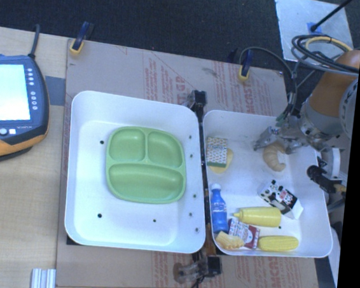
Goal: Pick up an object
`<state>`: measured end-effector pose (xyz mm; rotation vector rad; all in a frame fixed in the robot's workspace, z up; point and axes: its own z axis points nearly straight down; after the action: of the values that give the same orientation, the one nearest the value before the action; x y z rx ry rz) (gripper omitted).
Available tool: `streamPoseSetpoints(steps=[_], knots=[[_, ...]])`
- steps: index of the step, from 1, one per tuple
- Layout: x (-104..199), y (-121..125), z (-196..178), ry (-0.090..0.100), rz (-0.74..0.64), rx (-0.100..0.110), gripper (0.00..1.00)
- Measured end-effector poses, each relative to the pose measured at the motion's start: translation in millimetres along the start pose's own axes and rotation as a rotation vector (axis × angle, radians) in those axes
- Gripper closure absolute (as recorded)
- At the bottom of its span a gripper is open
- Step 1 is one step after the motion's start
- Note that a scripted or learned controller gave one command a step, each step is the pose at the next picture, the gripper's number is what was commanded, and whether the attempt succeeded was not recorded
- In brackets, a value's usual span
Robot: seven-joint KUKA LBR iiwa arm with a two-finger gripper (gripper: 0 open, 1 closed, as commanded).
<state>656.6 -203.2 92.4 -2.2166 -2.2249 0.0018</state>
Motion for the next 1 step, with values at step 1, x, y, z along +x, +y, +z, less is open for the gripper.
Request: streamPoseSetpoints(steps=[1], knots=[[7.9,-0.6,0.3,0.001,0.001,0.003,0.0]])
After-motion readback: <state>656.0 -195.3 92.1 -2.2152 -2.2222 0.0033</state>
